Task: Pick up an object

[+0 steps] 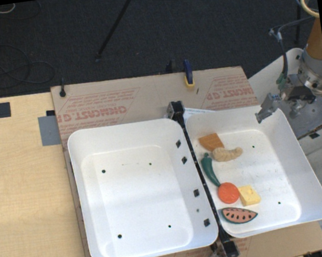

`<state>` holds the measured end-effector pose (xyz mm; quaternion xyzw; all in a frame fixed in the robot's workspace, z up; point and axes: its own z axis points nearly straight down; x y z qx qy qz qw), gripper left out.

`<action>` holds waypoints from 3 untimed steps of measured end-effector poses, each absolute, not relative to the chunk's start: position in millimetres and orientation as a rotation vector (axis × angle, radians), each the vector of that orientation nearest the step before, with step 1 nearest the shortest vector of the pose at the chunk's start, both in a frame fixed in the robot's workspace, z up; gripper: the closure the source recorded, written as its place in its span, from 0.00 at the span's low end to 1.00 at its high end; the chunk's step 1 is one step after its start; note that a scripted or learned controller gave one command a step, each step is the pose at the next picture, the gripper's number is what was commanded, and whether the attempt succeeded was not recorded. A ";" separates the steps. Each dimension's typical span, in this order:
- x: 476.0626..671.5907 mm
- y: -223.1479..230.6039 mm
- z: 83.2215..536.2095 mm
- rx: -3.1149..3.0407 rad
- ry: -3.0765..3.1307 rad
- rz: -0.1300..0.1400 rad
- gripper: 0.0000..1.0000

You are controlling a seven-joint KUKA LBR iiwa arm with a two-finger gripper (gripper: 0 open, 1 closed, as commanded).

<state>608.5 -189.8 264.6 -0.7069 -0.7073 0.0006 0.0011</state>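
We see the hand (269,107) hanging over the far right corner of the right bin (296,152), above its rim, and we cannot tell how it is set from this angle; nothing shows in its grip. The things to pick all lie in the left half of that bin, to the left of the hand and nearer to us: a brown block (210,142) and a beige piece (227,154) closest to it, then a green pepper (209,171) lying lengthwise along the divider, a red tomato (229,192) touching a yellow cube (249,195), and a watermelon slice (239,214) by the near wall. We judge the brown block the shortest reach. The bin's right half gives open floor for coming down; the left bin (134,189) lies beyond.
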 end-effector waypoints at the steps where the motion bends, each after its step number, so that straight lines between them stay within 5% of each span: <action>1: 636.3 -146.5 200.6 -2.214 -2.222 0.003 0.00; 2: 642.8 -108.3 82.2 -2.211 -2.219 0.002 0.00; 3: 603.8 -157.9 87.5 -2.222 -2.215 0.006 0.00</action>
